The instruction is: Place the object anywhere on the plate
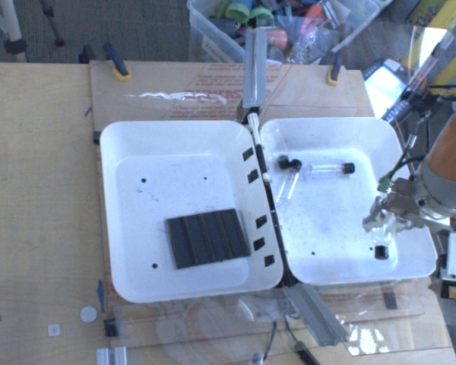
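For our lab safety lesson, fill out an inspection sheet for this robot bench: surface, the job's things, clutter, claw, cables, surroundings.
Surface: wooden bench bearing two white bins, left bin and right bin, side by side.
Job's things: dark ribbed plate lying flat in the left bin; clear tubes with black caps lying in the right bin.
Clutter: small round disc on the bench near the front-left corner.
Claw: claw low over the right bin's right side; finger state unclear.
Cables: dark cables along the arm at the right.
Surroundings: clear tub of colourful items behind the bench.

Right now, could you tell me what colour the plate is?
Dark grey, nearly black plate, in the camera view.
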Robot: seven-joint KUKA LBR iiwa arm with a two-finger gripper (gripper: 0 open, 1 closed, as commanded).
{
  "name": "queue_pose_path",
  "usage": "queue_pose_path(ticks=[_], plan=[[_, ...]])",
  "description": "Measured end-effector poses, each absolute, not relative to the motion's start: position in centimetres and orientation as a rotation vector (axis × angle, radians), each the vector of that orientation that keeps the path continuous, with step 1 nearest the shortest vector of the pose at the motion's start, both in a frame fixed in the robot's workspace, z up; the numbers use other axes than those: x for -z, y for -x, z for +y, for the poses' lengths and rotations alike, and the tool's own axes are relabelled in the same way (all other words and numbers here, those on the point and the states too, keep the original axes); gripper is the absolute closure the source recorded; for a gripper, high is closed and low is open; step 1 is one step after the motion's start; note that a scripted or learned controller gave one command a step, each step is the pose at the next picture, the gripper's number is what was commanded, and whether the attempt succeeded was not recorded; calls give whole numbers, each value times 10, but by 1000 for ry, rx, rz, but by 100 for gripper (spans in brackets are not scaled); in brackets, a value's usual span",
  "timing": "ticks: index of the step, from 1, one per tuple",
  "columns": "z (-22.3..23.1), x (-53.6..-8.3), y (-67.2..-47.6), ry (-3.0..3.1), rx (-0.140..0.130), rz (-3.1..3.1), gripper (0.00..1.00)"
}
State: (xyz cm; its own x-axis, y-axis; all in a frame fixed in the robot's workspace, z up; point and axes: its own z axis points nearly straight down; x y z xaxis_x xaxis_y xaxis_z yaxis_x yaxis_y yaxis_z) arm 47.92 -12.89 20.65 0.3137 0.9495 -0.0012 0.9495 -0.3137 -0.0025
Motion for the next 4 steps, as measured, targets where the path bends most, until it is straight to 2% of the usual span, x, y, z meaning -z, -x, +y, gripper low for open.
queue_pose_path(ticks=[1, 2, 3, 4], plan=[[-42, -199, -479, 2864, -5, -1285, 100], [18, -234, -496, 3072, -6, -652, 100], [75, -193, -649, 3055, -6, -732, 100], [114, -278, -629, 3044, 1, -775, 100]])
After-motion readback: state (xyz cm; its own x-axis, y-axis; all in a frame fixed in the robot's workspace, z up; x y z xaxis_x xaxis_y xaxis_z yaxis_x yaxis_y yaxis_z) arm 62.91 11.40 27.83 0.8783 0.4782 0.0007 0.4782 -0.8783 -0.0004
